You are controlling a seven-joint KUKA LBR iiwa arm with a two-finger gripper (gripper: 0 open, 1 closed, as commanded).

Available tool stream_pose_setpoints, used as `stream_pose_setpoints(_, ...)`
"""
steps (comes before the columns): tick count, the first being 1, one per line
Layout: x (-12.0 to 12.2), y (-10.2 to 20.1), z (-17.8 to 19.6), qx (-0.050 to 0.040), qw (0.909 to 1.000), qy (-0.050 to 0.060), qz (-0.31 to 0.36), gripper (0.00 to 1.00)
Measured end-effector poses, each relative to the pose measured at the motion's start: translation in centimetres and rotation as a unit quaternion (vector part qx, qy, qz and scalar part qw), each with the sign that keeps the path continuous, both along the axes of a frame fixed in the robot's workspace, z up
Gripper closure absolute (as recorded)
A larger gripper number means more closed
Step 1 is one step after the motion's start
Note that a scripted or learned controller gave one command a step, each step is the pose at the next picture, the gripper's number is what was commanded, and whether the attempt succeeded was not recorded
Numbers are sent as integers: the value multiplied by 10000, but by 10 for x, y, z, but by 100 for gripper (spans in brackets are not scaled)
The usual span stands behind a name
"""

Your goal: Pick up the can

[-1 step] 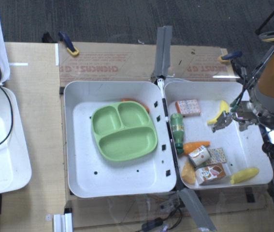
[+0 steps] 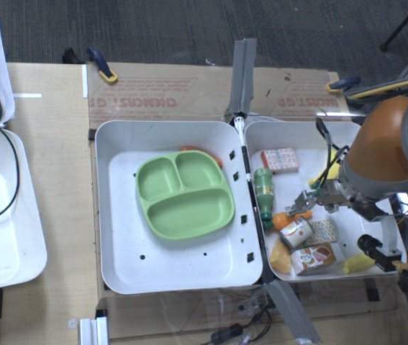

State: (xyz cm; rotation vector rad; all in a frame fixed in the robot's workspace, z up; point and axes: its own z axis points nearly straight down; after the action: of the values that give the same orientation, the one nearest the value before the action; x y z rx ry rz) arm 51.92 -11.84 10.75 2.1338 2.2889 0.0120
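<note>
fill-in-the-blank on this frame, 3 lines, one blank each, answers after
1. The green divided plate lies in the ____ bin.
2. The green bottle lies in the right bin, along its ____ wall.
3. The can lies beside an ____ carrot-shaped toy.
4. The gripper is over the ____ bin.

Answers: left; left; orange; right

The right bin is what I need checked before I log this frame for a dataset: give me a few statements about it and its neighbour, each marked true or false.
1. The green divided plate lies in the left bin. True.
2. The green bottle lies along the right bin's left wall. True.
3. The can sits on the green divided plate. False: it lies in the right bin, below the gripper.
4. The arm reaches over the left bin. False: it is over the right bin.
5. The small pink box lies near the right bin's far edge. True.
</note>
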Motion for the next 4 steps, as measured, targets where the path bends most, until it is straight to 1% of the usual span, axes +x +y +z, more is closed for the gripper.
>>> stream_pose_setpoints(1,-26,-47,-12,-3,9999,33,102,0)
stream_pose_setpoints(2,31,3,-4,10,9994,75,347,0)
stream_pose_setpoints(3,-2,-49,-16,12,9998,82,205,0)
stream_pose_setpoints(4,-15,-64,-16,14,9996,77,263,0)
